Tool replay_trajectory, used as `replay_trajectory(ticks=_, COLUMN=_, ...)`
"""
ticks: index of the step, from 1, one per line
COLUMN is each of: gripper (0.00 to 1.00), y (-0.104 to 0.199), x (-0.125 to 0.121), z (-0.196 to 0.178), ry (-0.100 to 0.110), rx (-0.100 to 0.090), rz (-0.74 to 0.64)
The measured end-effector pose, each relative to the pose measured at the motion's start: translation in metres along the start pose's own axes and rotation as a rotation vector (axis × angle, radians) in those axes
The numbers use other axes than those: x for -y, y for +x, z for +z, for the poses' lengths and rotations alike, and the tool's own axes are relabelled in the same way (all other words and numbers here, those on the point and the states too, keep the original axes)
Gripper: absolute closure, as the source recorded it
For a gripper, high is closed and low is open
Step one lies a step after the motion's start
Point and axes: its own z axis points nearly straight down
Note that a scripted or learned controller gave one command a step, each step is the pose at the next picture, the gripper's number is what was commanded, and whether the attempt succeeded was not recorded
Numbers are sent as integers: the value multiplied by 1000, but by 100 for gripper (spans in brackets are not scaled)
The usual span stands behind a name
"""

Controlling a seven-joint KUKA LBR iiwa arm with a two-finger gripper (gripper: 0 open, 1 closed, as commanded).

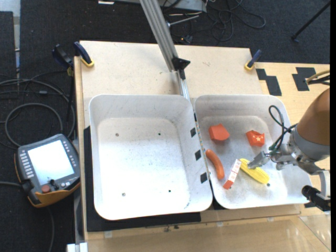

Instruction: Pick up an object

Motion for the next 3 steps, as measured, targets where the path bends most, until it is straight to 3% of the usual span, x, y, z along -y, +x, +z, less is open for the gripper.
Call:
replay_trajectory(ticks=1, gripper=100, y=-1, x=-2, z=-11, ry=-6, rx=4, rz=-1)
replay_trajectory(ticks=2, gripper=100, y=-1, x=-6, z=-54, ry=14, rx=-1, rz=-5)
replay_trajectory(ticks=3, gripper=100, y=-1, x=-6, z=-117, ry=12, rx=0, rz=-5)
